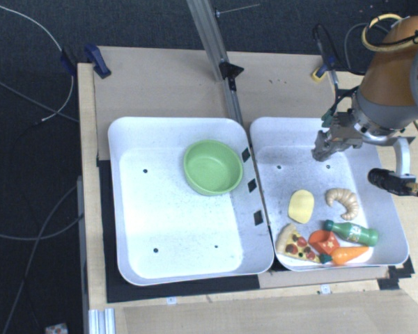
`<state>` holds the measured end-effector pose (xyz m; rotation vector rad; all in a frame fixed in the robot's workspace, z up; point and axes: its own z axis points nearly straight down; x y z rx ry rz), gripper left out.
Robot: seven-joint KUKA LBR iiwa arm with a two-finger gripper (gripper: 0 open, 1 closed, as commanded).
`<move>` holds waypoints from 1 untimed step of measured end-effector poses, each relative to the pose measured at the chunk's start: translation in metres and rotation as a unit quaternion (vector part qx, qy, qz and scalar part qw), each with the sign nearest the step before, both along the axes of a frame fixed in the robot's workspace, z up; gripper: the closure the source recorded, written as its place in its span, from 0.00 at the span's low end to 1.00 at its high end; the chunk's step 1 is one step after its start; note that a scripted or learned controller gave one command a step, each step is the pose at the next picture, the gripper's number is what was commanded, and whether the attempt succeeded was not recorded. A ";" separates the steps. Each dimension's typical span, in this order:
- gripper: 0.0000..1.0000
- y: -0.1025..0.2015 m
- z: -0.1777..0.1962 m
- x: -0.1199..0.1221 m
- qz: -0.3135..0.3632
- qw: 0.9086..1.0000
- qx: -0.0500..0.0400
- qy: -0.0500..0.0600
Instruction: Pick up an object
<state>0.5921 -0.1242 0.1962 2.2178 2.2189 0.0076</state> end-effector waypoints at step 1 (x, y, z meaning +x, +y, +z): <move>1.00 0.000 0.043 0.002 0.000 1.000 0.000 0.000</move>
